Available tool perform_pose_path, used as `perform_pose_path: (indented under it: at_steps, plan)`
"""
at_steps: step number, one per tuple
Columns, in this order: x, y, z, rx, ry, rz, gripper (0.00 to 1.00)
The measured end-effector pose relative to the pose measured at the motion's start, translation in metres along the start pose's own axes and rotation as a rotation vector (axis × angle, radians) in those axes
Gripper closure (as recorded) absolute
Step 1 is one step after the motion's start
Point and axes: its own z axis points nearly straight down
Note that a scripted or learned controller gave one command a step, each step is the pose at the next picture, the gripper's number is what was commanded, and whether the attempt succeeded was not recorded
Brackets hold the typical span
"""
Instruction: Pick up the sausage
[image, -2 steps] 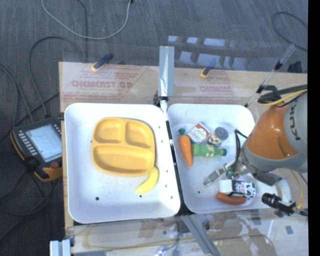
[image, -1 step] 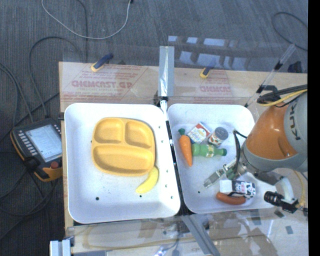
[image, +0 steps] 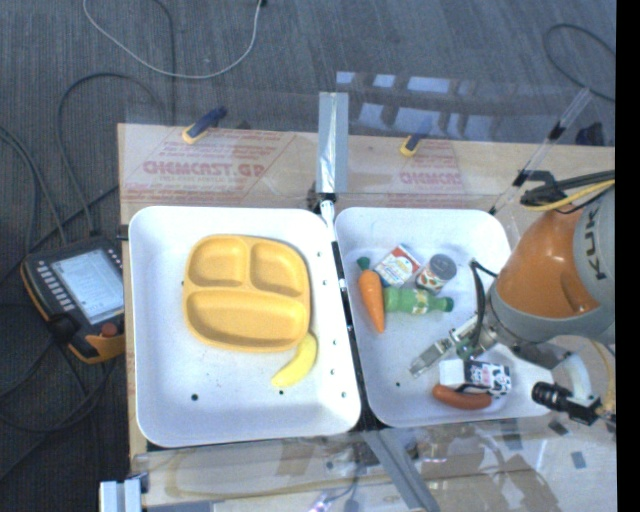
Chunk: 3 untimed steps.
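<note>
The sausage (image: 462, 398), short and reddish-brown, lies near the front edge of the right bin (image: 400, 405). A small white carton with black print (image: 487, 377) rests against its far side. My gripper (image: 428, 360) hangs low over the right bin, just up and to the left of the sausage, pointing toward the bin's middle. Nothing shows in its grasp. The grey arm with its orange band (image: 550, 270) covers the bin's right side.
The right bin also holds a carrot (image: 372, 300), a green bottle (image: 415, 301), a red-and-white box (image: 397, 265) and a small can (image: 439, 270). In the left bin sit a yellow divided plate (image: 247, 292) and a banana (image: 297, 363).
</note>
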Motion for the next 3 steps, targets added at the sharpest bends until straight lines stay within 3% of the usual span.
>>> perform_pose_path:
  at_steps: [1, 2, 3]
  plan:
    - [0.0005, 0.0004, -0.0004, 0.001, -0.008, -0.084, 0.0]
    - [0.0088, 0.0041, -0.0005, 0.0, -0.011, -0.074, 0.0]
    - [0.0101, 0.0071, -0.0087, -0.002, -0.005, -0.076, 1.0]
